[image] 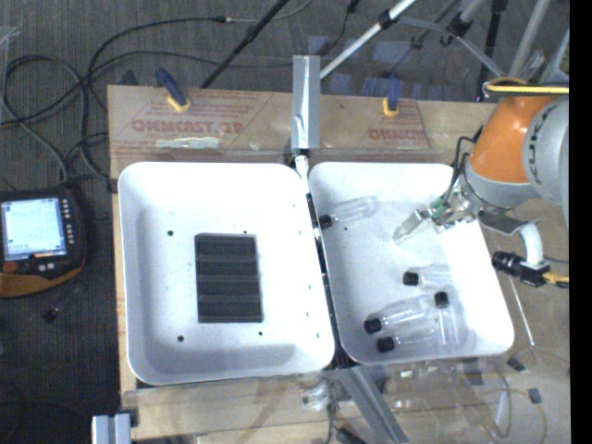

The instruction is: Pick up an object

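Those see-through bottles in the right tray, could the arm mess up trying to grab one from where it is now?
Probably, in two ways. The clear bottles lie packed together near the front wall of the right bin, so the gripper might nudge neighbours or catch two. It also hangs beside a lone bottle lying on its side; a round, smooth thing like that could roll or slip away.

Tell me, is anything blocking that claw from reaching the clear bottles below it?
Nothing visible does. The claw hangs over the right bin, and bare white floor lies between it and the clear bottles with black caps clustered near the bin's front corner.
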`<state>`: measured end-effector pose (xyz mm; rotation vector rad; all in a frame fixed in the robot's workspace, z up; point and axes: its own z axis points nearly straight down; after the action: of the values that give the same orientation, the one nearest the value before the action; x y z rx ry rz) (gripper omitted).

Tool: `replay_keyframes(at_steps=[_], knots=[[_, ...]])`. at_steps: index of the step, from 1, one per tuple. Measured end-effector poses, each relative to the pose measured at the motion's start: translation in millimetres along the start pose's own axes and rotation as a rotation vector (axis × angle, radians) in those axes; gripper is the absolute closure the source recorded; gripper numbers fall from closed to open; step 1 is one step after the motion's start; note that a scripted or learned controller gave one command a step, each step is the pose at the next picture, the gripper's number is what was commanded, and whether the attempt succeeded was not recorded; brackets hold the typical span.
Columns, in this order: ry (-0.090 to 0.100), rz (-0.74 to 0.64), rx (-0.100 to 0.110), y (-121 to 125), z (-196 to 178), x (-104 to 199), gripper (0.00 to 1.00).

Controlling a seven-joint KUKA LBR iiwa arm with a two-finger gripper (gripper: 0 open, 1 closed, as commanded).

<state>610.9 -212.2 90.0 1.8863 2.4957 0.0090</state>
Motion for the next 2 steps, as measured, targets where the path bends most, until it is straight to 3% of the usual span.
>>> replay_keyframes(at_steps=[1,2], knots=[[0.005,-0.056,0.011,-21.7,-235.0,-6.3,0.00],[0.008,-0.211,0.013,3.4,-78.0,-3.0,0.00]])
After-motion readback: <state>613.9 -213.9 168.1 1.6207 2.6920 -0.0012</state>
